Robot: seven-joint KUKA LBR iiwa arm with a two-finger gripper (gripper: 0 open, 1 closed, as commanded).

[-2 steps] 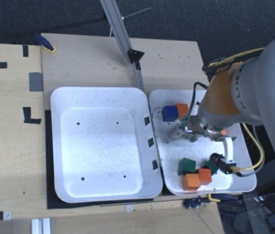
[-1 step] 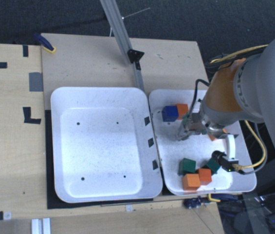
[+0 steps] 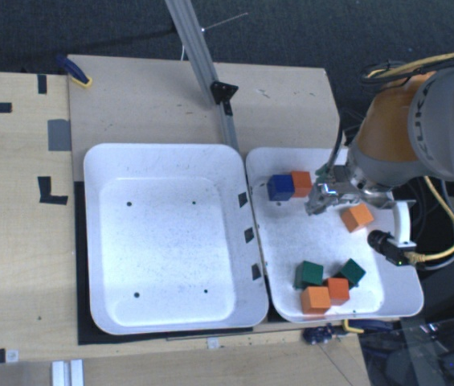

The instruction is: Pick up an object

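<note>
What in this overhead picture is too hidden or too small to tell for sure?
- Gripper: too small and blurred to tell whether it grips anything.
- Orange block beside the blue block: its right side is covered by the gripper.
- Right bin: upper right corner hidden under the arm.

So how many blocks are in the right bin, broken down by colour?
Blocks in the right bin:
Blue: 1
Green: 2
Orange: 4
Total: 7
</note>
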